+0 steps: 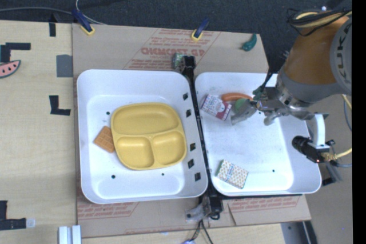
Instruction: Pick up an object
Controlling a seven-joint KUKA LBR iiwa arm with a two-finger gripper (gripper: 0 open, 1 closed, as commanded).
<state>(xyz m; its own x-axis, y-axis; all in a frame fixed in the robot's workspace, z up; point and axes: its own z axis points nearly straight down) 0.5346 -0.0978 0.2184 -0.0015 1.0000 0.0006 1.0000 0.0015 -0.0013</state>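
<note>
Gripper [243, 112] sits low over the upper part of the right bin [269, 177], reaching in from the right at the end of the grey arm [311, 74] with its orange band; whether it is spread or pressed together I cannot tell, as its dark tip blurs into what lies beneath. Largest on the bench is the sheet of cardboard [143, 48] under both bins. On it, the left bin [94, 180] holds a yellow divided plate [147, 135] with three compartments, lying flat near the bin's middle. Tucked against the plate's left edge is a small tan cracker-like square [104, 139], partly under the rim. In the right bin, a small patterned packet [232, 174] lies near the lower edge, well apart from the gripper. A pinkish-white carton [214, 106] rests near the upper left corner, just beside the gripper tip. An orange carrot-shaped toy [233, 97] lies just above the tip, close to the carton.
</note>
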